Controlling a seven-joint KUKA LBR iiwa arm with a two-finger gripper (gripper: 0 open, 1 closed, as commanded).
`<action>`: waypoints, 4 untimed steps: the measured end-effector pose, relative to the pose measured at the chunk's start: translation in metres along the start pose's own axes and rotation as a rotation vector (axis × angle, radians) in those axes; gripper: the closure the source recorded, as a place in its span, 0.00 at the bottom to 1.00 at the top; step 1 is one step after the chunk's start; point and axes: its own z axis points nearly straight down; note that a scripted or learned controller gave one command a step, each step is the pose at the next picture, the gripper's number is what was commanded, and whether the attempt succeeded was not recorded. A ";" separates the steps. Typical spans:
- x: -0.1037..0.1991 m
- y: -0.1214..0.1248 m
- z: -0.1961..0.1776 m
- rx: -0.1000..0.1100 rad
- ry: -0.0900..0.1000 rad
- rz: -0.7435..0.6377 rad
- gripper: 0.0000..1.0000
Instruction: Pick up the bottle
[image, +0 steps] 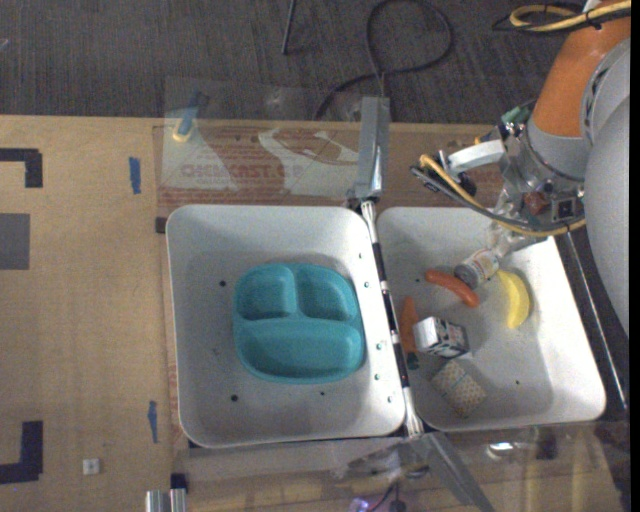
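Bottle (478, 267) tilted, long axis diagonal, cap toward lower left.

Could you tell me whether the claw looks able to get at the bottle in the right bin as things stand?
Probably yes: the claw hangs right over the bottle, with nothing lying on top of it, though the orange sausage lies close alongside.

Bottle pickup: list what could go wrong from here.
1. The bottle lies tilted against the orange sausage-shaped toy, with the banana close beside it; a closing gripper might catch or push a neighbour.
2. The bottle sits near the right bin's back wall, so it may slip or roll away.
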 end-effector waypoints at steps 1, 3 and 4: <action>-0.002 -0.056 0.016 0.000 -0.002 0.006 1.00; 0.061 -0.107 -0.029 -0.002 0.001 -0.055 1.00; 0.035 -0.171 0.002 -0.002 -0.001 -0.062 1.00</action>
